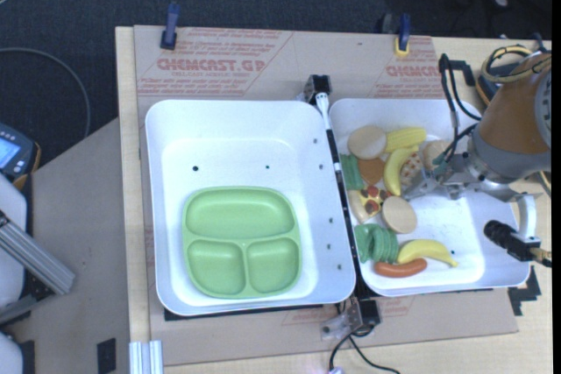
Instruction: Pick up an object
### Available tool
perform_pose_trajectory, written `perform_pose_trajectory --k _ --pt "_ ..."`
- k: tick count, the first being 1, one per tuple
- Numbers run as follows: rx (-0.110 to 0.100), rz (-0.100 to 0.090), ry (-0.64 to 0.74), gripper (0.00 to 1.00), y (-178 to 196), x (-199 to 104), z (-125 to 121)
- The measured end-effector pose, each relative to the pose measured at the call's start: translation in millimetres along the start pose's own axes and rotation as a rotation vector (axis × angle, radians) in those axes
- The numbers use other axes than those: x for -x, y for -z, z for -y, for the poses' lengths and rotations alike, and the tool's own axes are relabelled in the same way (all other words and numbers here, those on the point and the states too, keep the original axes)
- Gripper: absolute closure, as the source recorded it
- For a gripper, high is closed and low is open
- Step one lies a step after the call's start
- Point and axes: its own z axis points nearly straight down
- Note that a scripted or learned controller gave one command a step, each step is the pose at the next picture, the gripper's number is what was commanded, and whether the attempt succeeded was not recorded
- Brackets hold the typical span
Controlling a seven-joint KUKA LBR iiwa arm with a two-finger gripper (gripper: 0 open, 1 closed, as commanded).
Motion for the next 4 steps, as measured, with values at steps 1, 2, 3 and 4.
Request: perform_pose_trajectory --k 1,2,3,4 --pt "-0.001 0.000 -0.002 0.00 0.4 -51.9 -65.8" --pt "-0.021 -0.014 -0.005 0.00 25.0 5.9 -114.5" --pt "-0.005 -0.005 0.001 0.00 57.8 -86.3 -116.7" --pt "-0.010 -0.001 -0.011 0.00 -3.0 -45.4 -113.6"
